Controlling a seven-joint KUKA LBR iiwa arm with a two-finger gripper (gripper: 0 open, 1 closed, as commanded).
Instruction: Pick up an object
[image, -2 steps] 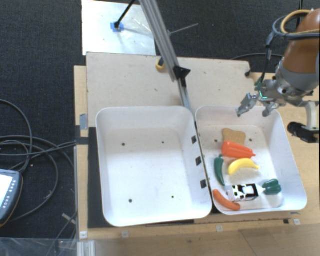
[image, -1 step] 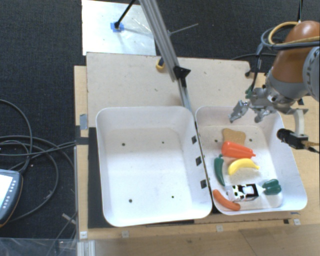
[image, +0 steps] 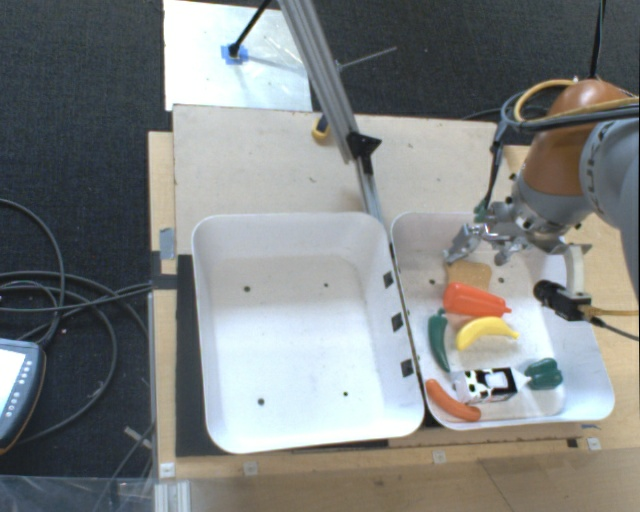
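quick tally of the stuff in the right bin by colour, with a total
Orange: 2, the carrot-like piece and the sausage-like piece
Green: 2, the long pod and the dark green piece
Yellow: 1, the banana
Tan: 1, the flat block under the gripper
Black and white: 1, the small toy
Total: 7

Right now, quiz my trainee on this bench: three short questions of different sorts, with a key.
1. True or false: the banana lies in the bin on the view's left.
2. Which thing lies nearest the gripper? A) tan block B) black-and-white toy C) dark green pepper
3. Fill in: the orange carrot lies just above the ____.

Key: 1 false, it lies in the right bin; 2 A; 3 banana.
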